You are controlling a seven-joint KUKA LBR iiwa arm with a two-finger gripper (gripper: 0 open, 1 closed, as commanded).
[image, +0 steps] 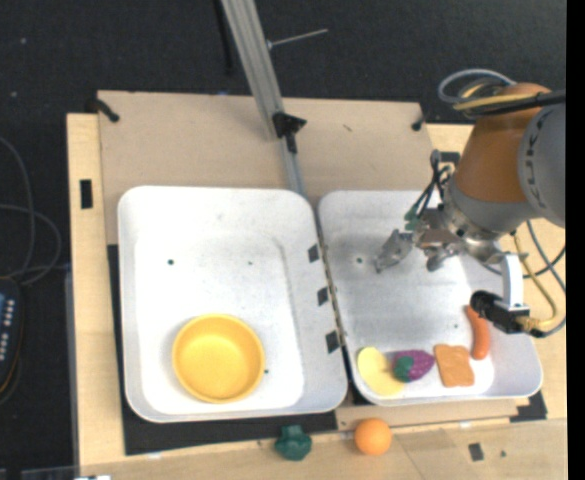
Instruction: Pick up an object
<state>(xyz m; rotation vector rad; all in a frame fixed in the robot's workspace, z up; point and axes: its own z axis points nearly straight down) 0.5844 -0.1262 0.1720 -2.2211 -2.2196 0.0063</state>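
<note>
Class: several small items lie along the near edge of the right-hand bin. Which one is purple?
The purple item, between the pale yellow piece and the orange block; the carrot is orange too.

Bowl (pixel 218 356) in left bin (pixel 152 218) – toys (pixel 412 365) along right bin's (pixel 372 218) near edge

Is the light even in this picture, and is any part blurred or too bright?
Camera view: light is fairly even; the white bins look bright and washed out, with soft shadows; the gripper is slightly blurred; the surroundings beyond the bench are dark.
</note>
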